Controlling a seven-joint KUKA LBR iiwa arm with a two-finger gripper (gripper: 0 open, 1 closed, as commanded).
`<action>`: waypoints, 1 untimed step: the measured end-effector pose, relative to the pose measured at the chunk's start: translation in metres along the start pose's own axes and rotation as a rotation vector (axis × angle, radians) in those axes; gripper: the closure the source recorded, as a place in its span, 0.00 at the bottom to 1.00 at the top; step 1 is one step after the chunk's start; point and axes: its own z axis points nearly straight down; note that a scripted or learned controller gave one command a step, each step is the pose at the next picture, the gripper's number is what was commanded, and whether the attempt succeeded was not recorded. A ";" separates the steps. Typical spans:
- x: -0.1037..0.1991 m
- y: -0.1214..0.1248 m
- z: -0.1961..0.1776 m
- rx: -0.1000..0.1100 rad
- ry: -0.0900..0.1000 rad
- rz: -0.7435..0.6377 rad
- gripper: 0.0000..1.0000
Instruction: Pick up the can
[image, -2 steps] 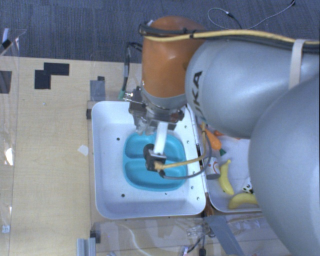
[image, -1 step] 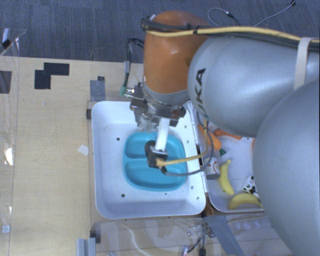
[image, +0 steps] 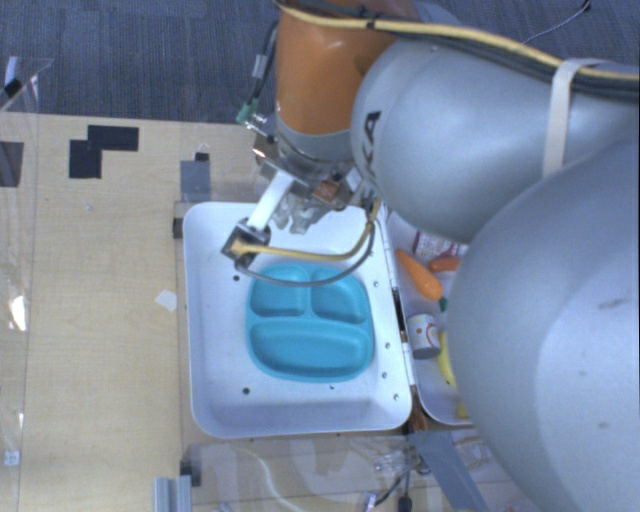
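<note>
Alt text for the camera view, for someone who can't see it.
A grey robot arm reaches from the right, its gripper above the far end of the left white bin, which holds a blue divided tray. The arm hides much of the right bin, where an orange item lies.

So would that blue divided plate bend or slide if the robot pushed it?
It looks like moulded plastic with raised dividers, so the blue plate is probably stiff and light. Lying flat on the smooth white bin floor, it would likely slide rather than tip.
</note>
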 end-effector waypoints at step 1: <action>0.037 0.055 0.003 0.000 0.003 0.404 1.00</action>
